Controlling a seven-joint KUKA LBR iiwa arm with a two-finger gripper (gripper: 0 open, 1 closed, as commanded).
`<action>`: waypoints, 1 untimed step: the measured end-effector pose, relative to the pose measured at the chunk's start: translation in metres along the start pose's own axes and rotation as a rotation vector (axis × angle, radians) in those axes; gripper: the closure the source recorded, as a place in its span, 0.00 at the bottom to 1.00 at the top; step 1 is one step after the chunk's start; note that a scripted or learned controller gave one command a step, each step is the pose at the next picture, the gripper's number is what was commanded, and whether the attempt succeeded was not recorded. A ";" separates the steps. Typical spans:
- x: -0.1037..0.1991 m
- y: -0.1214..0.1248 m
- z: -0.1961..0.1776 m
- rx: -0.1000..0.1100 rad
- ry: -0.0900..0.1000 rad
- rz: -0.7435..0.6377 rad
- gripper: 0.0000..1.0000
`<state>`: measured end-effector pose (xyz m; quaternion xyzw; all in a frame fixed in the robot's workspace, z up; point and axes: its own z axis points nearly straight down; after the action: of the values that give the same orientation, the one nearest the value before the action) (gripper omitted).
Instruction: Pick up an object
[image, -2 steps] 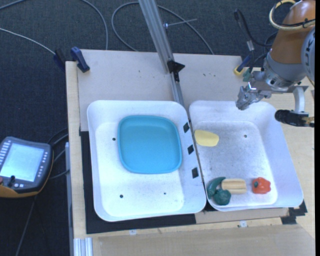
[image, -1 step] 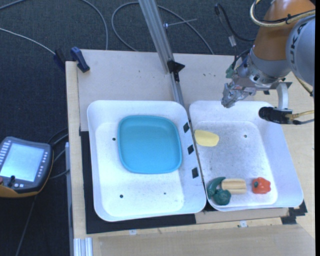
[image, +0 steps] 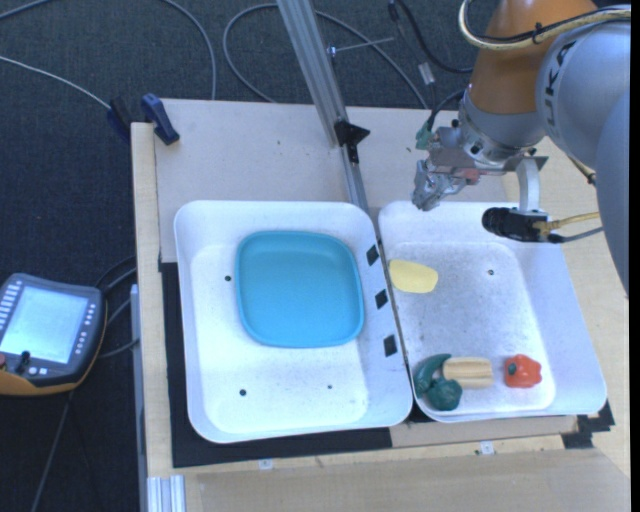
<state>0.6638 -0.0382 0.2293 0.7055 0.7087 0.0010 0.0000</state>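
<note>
1. White plastic bins sit side by side on your bench: the left bin (image: 200, 400) carries a teal square plate (image: 299, 288), the right bin (image: 560, 290) holds every loose piece on offer.
2. Your gripper (image: 430, 193) hangs over the far rim of the right bin, near its back left corner, below the grey arm (image: 560, 80) with its orange band.
3. You cannot tell from this slant how far its tips are parted; nothing is seen between them, so read the hand as carrying no object.
4. Nearest to it lies a pale yellow piece (image: 412, 276), flat on the bin floor close to the wall shared with the left bin.
5. Along the near edge of the same bin rest a dark green vegetable (image: 437, 383), a tan block (image: 468, 372) touching it, and a red pepper (image: 521, 371) just beside the block.
6. Judged from this, your pick is not yet made: all four pieces lie on the bin floor, and the descent, the closing and the lift are left to do.
7. A teach pendant (image: 45, 330) rests off the bench at the left.
</note>
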 end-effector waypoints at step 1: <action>0.059 0.000 -0.006 0.000 0.000 -0.001 1.00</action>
<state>0.6637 0.0204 0.2352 0.7053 0.7090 0.0010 -0.0003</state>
